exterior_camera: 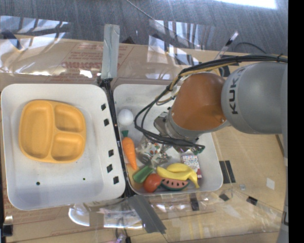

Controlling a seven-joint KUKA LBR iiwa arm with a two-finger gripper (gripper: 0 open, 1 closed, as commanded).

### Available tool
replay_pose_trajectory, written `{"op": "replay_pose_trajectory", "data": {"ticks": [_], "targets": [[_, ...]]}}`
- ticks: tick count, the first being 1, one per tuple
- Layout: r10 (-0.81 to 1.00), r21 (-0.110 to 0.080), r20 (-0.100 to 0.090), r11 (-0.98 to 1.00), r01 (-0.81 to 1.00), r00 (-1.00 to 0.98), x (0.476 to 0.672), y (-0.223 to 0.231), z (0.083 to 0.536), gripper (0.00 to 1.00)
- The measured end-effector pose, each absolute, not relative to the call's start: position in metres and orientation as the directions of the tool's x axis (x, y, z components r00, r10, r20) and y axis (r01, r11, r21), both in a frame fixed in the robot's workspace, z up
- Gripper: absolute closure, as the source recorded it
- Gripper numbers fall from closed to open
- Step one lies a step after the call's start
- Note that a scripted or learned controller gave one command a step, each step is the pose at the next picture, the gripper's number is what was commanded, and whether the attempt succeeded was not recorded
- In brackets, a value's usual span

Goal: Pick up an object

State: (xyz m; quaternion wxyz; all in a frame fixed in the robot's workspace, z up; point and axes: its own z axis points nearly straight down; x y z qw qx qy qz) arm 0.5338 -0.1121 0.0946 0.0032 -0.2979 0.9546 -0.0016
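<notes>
Toys are crowding the right bin (213,172): carrot (129,152), banana (178,171), tomato (152,183), white ball (125,117). The arm (228,103) is hanging over that bin, hiding its end effector, so its grip can't be told. Left of it, a yellow tray (51,130) is lying in the other bin (20,186).

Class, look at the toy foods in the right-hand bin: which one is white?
The egg, alone near the divider at the far end of the right-hand bin. The carrot is orange, the banana yellow, the tomato red.
</notes>
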Motion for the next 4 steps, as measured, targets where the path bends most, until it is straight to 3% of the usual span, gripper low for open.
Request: {"op": "replay_pose_trajectory", "data": {"ticks": [1,2,3,4], "targets": [[-0.323,-0.001,-0.004,0.947,-0.323,-0.947,0.56,-0.09,0.142,1.0],[-0.285,-0.004,-0.01,0.958,-0.285,-0.958,0.597,-0.078,0.221,1.0],[-0.556,-0.004,-0.005,0.831,-0.556,-0.831,0.627,-0.116,0.283,1.0],[-0.579,0.007,0.005,0.815,-0.579,-0.815,0.593,-0.102,0.178,1.0]]}}
